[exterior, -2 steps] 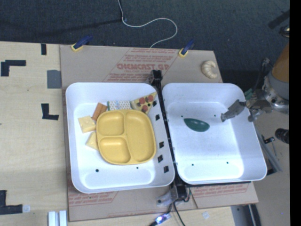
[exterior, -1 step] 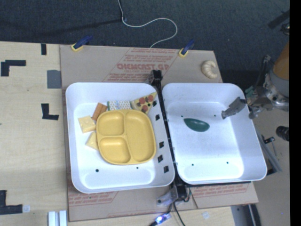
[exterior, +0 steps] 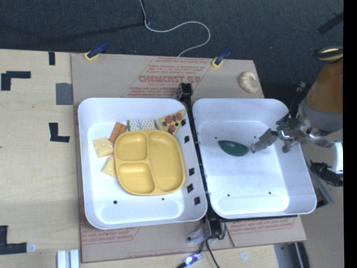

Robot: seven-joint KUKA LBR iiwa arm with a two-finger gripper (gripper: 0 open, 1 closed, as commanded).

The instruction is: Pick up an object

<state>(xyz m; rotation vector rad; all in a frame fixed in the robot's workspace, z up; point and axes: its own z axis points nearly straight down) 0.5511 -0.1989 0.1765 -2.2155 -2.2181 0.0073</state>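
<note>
The light was bright and even, from above. The two white bins [exterior: 245,205] were the brightest things and looked a little washed out. Shadows were soft and small, like the faint one under the yellow plate [exterior: 149,162]. The dark floor [exterior: 251,15] at the top stayed dim. The picture was a bit grainy and soft, and small things looked fuzzy.

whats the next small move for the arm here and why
Probably a short reach toward the view's left and down, onto the green object. It lies alone in the right bin, and the gripper is right beside it, low over the bin, so little travel is needed. Whether they already touch is unclear.
</note>
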